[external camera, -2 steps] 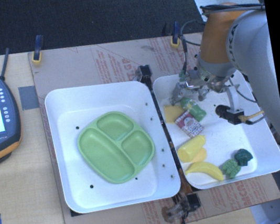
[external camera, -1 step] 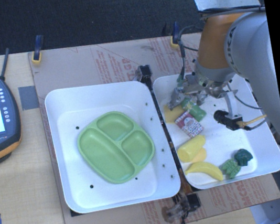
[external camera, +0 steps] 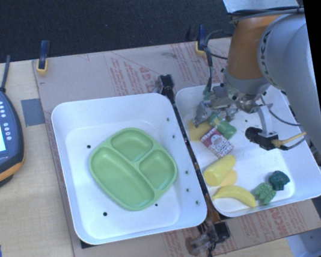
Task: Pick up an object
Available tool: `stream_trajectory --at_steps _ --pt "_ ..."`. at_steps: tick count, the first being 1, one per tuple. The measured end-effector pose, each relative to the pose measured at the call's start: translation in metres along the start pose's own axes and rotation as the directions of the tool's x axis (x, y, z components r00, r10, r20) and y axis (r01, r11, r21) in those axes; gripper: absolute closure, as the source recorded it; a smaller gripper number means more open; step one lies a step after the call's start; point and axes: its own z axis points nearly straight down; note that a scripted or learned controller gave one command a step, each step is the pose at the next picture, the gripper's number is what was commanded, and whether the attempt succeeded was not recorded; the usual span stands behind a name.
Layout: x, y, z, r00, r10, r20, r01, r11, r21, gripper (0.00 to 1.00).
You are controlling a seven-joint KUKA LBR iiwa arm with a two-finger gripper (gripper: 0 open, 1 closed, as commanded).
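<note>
Arm (external camera: 268,45): enters from 3 o'clock, wrist bent down over right bin (external camera: 308,188).
Gripper (external camera: 217,111): low at bin's 11 o'clock, above red packet (external camera: 216,142).
Fingers: state cannot be told.

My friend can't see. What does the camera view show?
A grey robot arm with an orange band reaches into the right white bin of toy food, including a yellow banana. The left white bin holds a green divided plate.

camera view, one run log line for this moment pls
gripper low over right bin | above red-white packet | banana untouched | grasp unconfirmed
</note>
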Motion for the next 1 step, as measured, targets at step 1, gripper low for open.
stream_trajectory --at_steps 1 --pt "-0.0011 0.0 -0.0104 1.0 -0.001 0.001 0.001 1.0 0.002 1.0"
